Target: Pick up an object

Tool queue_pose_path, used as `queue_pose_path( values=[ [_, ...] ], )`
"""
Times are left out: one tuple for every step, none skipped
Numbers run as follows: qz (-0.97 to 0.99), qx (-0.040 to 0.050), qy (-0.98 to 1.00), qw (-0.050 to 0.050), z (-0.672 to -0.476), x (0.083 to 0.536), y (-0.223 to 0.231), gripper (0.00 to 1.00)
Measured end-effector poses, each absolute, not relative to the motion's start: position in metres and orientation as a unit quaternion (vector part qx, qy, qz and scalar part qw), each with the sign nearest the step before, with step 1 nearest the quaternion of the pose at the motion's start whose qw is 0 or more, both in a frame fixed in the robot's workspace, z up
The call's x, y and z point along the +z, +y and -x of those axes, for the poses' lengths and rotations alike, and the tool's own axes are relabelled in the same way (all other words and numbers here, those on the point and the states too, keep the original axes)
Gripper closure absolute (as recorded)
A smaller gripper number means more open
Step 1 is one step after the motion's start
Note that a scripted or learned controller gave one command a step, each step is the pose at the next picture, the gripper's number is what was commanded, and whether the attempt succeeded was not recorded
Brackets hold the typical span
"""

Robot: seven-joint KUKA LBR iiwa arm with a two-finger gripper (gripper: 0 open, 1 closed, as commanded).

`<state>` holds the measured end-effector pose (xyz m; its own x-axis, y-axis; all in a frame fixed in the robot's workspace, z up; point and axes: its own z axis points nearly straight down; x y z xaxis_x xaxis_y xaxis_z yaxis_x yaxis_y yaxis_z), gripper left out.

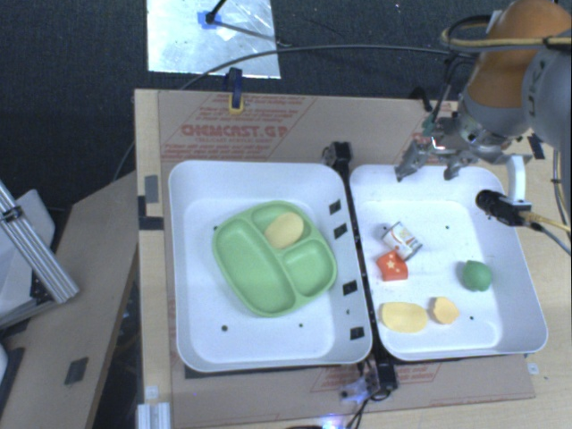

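In the camera view, two shallow white bins are seen side by side on the tabletop: the left bin (192, 266) in the middle of the frame and the right bin (509, 266) at the right. They seem to be set out so that things can be carried from one to the other.

In the left bin one green divided plate (255, 275) is laid, and one yellow lemon-like piece (285, 230) is held in its upper compartment, kept from rolling by the dividers.

Five loose things are counted in the right bin: one small white carton (402, 238), one red piece (392, 265) touching it below, one green ball (476, 275) towards the right wall, and two yellow pieces near the lower edge, a larger one (404, 316) and a smaller one (444, 310) just beside it. Any of these could serve as the object to pick up.

The gripper (427, 167) is seen at the upper right, over the right bin's far rim. Its jaws are spread wide with nothing between them, well apart from every object, which is judged a posture ready for a descent.
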<state>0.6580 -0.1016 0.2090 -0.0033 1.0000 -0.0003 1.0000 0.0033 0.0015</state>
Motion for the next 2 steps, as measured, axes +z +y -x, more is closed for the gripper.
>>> queue_pose_path(
  values=[
    [-0.706,-0.0009,0.708,-0.001,-0.660,0.147,-0.100,0.00],
    [-0.706,-0.0007,0.708,-0.001,-0.656,0.085,-0.100,0.00]
  ],
)
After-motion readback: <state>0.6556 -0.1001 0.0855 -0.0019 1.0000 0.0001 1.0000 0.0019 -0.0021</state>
